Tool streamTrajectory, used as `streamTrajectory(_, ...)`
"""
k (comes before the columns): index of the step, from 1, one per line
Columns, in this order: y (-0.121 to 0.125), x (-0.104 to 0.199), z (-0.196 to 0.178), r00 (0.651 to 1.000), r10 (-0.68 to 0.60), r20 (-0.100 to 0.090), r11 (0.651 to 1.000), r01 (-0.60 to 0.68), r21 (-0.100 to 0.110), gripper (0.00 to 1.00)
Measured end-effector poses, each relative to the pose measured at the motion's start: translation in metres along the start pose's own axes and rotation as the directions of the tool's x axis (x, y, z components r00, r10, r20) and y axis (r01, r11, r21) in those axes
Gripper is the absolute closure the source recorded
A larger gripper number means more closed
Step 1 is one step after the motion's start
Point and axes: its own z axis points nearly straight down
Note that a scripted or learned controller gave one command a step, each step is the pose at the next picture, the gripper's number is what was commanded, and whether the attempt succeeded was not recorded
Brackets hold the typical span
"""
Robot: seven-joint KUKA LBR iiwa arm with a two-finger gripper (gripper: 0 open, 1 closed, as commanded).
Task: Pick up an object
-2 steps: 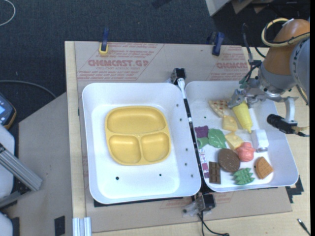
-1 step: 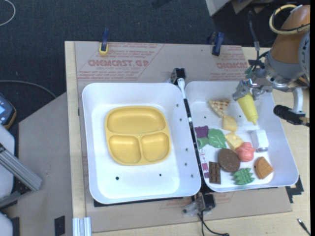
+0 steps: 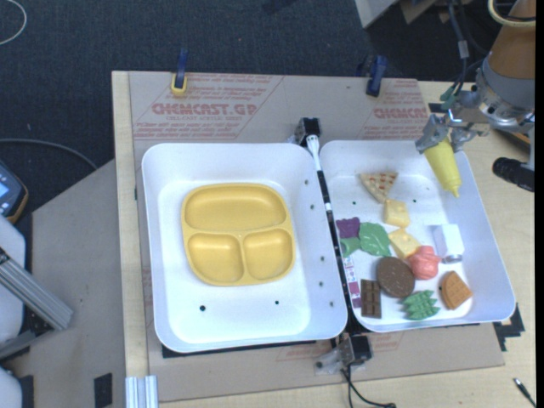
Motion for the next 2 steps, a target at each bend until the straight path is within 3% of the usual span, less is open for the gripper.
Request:
streamTrajectory(1, 0.001, 0.0, -0.021, 1.0, 0.0, -0.001, 1.0, 0.0, 0.002, 1.0)
streamTrajectory(2, -0.046, 0.032, -0.013, 1.0, 0.002, -0.005, 1.0, -0.001, 0.013, 1.0)
